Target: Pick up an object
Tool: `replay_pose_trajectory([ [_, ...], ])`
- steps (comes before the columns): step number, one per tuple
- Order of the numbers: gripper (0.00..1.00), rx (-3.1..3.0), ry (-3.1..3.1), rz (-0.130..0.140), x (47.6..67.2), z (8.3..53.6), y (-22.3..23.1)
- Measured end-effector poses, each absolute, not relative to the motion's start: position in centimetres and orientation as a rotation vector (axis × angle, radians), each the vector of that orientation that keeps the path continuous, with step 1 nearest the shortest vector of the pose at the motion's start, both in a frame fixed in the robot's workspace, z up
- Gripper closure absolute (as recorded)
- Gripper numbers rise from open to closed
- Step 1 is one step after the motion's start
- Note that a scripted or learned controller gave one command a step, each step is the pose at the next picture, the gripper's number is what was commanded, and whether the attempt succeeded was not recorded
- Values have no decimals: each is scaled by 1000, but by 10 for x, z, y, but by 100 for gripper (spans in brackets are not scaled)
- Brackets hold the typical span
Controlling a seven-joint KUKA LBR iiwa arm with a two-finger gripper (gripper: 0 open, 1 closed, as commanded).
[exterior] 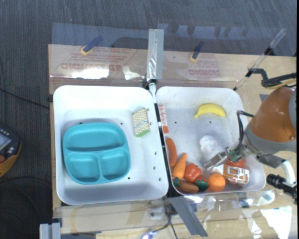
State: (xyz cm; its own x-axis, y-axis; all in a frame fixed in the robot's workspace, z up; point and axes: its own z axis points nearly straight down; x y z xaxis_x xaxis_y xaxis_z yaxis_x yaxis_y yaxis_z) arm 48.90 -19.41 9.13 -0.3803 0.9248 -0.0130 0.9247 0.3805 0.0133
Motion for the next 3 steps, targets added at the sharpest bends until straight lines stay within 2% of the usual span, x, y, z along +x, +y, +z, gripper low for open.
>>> replay_pose_trajectory([
  [1,0,1550,2720,12,490,91,-219],
  [2,0,1607,2681,5,553,91,-197],
  [3,0,1806,2607,-40,660,94,-180],
])
